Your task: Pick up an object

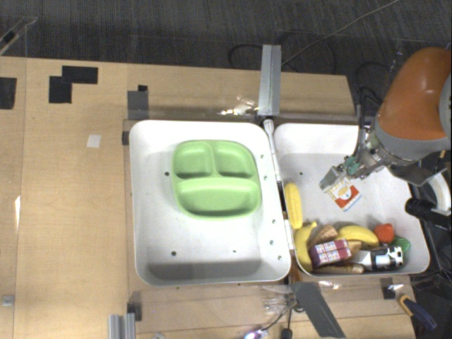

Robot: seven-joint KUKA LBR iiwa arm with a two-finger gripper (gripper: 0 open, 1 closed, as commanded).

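1. The grey arm with its orange band (418,90) reaches in from the right over the right-hand shallow white bin (311,147), and its end effector (340,175) hangs low above the bin's middle.
2. Whether that end effector is parted or closed, I cannot tell from this slanted view; metal parts blur together at the tip.
3. Just beneath the tip lies a small flat red-and-white packet (346,196), close to it or touching; contact is unclear.
4. Along the bin's left wall sits a yellow corn cob (293,205), upright in the picture.
5. At the near edge things crowd together: a yellow banana (304,242) curving down the left, a second yellow banana (359,233) across the top of the heap, a dark maroon wrapped bar (330,251) between them, a shiny dark can (385,258) and a small red-orange piece (384,232) towards the right.
6. The left-hand white bin (152,210) holds a green divided plastic tray (215,177), lying flat near its centre.
7. Both bins rest side by side on the pale wooden worktop (63,203).
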